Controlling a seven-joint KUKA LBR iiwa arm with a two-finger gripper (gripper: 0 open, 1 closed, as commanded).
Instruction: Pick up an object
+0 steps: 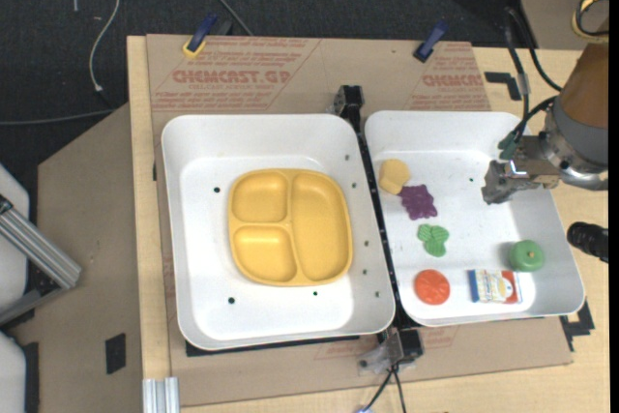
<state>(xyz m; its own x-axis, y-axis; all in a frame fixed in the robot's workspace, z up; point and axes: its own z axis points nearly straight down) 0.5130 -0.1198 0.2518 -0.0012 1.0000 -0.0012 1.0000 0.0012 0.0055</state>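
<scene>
I see my gripper over the right bin, fingers' state unclear, green ball nearest, just toward the front.

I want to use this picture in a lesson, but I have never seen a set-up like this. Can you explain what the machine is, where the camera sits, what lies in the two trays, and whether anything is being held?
The camera is fixed above a bench and looks down at a slant. On the bench stand two shallow white bins side by side. The left bin holds a yellow plate with three compartments. The right bin holds small toy pieces: a yellow piece, a purple piece, a green leafy piece, an orange round piece, a small carton and a green round piece. The machine is a robot arm reaching in from the right. Its gripper, a two-finger claw, hangs over the right bin's upper right part. Nothing shows between its fingers, so it holds nothing that I can see. All six pieces lie in the bin.
</scene>
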